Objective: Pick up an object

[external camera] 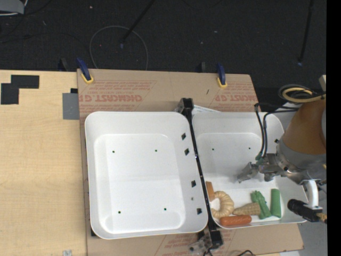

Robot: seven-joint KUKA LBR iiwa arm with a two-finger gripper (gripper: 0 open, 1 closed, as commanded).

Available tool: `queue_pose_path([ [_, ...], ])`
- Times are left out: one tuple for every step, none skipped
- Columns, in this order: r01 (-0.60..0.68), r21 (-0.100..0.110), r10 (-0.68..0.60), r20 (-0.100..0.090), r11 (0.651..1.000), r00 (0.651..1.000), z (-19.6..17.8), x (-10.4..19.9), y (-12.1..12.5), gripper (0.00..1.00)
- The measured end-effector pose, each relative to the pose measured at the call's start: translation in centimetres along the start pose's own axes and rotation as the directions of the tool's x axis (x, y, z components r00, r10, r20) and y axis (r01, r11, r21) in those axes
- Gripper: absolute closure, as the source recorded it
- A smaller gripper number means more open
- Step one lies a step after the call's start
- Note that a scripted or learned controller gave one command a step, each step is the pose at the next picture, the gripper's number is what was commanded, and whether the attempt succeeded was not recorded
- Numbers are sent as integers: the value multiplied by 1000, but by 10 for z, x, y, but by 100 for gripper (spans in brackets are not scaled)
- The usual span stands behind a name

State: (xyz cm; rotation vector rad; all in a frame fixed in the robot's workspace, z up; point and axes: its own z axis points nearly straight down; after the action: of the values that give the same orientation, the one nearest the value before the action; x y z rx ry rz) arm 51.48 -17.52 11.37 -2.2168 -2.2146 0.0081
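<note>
Several toys crowd the right bin's [234,122] near edge. My end effector [250,173], grip state unclear, hovers above. Green stick [275,202]: light, stiff; grasp mid-length.

I see even, fairly bright overhead light on the two white bins [139,126], which look nearly blown out, with soft shadows along their inner walls. The floor [160,25] behind stays dim. The whole picture is slightly soft and grainy.
</note>
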Motion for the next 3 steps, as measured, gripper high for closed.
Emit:
queue_pose_path([
  [-1, -9, 1, 2, 1000, 1000, -15, -1, 2, 100],
  [5, -15, -5, 2, 1000, 1000, -89, 49, 18, 100],
  [1, -9, -1, 2, 1000, 1000, -86, 48, 16, 0],
])
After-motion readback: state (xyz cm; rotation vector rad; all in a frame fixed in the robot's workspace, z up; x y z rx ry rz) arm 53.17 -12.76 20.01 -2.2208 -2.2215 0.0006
